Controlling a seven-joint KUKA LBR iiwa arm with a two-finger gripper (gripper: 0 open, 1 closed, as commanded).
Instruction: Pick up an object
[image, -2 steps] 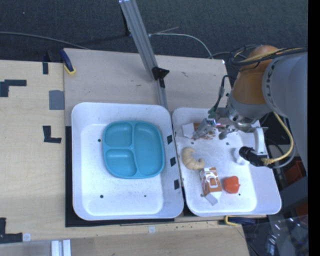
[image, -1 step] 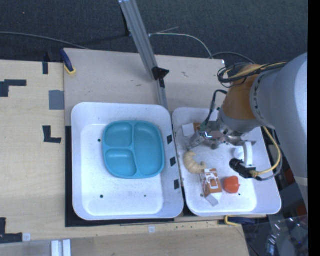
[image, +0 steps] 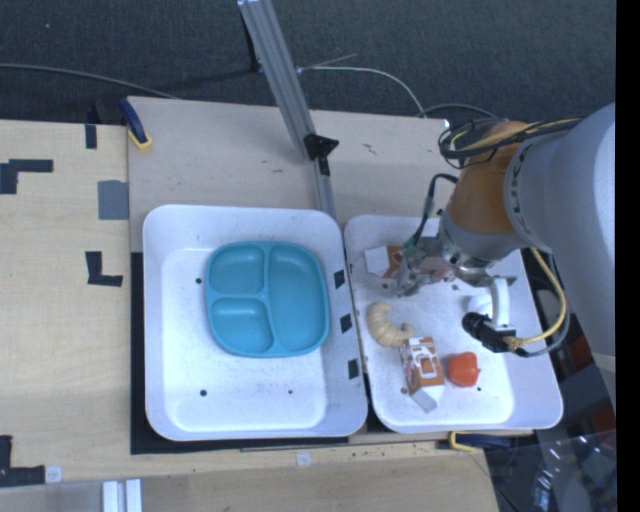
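Two bins (image: 160, 400) | gripper (image: 412, 275) low at 10 o'clock in right bin, grip state cannot be told | croissant (image: 385, 325), carton (image: 422, 365), tomato (image: 461, 370) at 6 o'clock | teal plate (image: 268, 298) in left bin

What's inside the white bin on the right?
The shallow white right bin holds a pale croissant-shaped toy, an orange-and-white carton, a small red-orange ball and the gripper. Anything beneath the gripper and grey arm is covered.
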